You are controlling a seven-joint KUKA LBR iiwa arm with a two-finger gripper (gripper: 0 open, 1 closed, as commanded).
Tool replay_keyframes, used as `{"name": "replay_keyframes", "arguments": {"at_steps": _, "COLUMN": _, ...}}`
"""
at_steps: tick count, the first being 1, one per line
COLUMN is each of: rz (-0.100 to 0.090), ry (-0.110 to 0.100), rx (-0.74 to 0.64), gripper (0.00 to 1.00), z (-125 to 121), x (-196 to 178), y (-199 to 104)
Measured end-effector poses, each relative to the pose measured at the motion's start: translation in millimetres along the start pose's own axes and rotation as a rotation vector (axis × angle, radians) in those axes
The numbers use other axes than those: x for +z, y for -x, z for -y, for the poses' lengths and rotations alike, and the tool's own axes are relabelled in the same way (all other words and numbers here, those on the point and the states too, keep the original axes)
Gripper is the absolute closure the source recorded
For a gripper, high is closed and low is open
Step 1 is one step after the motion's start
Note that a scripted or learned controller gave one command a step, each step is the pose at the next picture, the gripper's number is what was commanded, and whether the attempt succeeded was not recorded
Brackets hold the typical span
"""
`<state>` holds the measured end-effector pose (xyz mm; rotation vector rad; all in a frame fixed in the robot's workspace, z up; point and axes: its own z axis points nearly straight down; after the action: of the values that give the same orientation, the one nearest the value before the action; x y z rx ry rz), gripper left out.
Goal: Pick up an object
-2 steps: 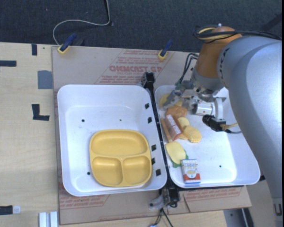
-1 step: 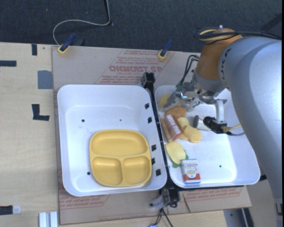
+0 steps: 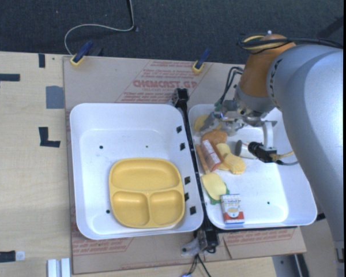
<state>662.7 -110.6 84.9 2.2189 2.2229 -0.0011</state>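
Gripper [image 3: 228,119] hovering over the crowded pile — finger spread I cannot tell — and the orange roll [image 3: 214,137] just beneath could squirt sideways against its tight neighbours.

A large, smooth, rounded grey casing is seen on the arm [image 3: 317,103]. Above the wrist it is ringed by an orange band [image 3: 256,77], topped by a thin yellow-edged rim. Below the band, a cluttered metal wrist assembly is carried, with dark cables looped alongside it and a black cylindrical fitting trailing a yellow wire.
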Motion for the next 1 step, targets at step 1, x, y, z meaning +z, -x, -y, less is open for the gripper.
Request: {"name": "replay_keyframes", "arguments": {"at_steps": 1, "rz": 0.001, "ry": 0.001, "rx": 0.001, "gripper": 0.00, "z": 24.4, "x": -0.7, "y": -1.2}}
